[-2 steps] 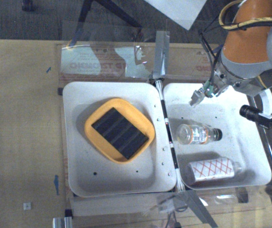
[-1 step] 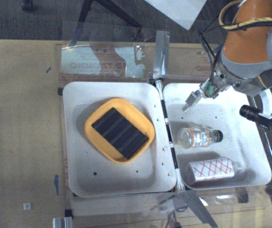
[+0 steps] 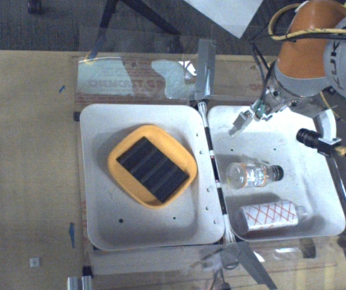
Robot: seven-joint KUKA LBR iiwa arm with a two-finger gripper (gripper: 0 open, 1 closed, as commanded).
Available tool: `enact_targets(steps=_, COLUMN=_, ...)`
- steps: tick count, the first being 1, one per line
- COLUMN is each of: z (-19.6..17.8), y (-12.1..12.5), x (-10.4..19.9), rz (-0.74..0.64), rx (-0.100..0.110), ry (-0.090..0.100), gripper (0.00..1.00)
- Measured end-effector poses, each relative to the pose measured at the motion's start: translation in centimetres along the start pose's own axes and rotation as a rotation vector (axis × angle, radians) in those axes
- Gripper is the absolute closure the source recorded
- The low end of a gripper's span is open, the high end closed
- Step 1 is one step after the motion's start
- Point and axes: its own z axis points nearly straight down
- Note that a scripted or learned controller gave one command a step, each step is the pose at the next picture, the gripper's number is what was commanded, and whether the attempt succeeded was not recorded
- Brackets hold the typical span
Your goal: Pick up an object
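**Hovering over the right bin's far-left corner, with both bottles lying nearer the front**

Looking down on the bench, you see the grey arm with its orange band (image 3: 308, 38) reach in from the right, and the two-finger gripper (image 3: 243, 121) hangs above the far-left corner of the right white bin (image 3: 317, 219). You cannot tell from this view whether it is open or closed; nothing can be seen held in it.

The clear plastic bottle with a dark cap (image 3: 255, 174) lies on its side near the bin's left wall, about midway along it, cap pointing right. It sits nearer the front than the gripper and well apart from it. The white bottle with a red criss-cross pattern (image 3: 269, 214) lies on its side along the front wall, just in front of the clear one, the two close but not touching. Bare bin floor lies between the gripper and the clear bottle.

In the left white bin (image 3: 97, 222) you have a yellow rounded-square dish with a dark ribbed insert (image 3: 152, 164), tilted diagonally near the middle.

Faint reddish lettering shows on the clear sheet (image 3: 124, 83) beyond the left bin's far edge, but you cannot read it.
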Motion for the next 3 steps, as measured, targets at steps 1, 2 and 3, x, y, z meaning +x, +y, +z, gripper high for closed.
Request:
enact_targets(steps=1, z=11.0, y=-4.6, x=-2.2, rz=-0.039, rx=0.001, ry=0.003, gripper=0.0)
enact_targets(steps=2, z=11.7, y=0.3, x=-3.8, rz=0.008, rx=-0.002, ry=-0.001, gripper=0.0)
enact_targets(steps=3, z=11.6, y=-6.0, x=-2.5, rz=-0.067, rx=-0.002, ry=0.0, gripper=0.0)
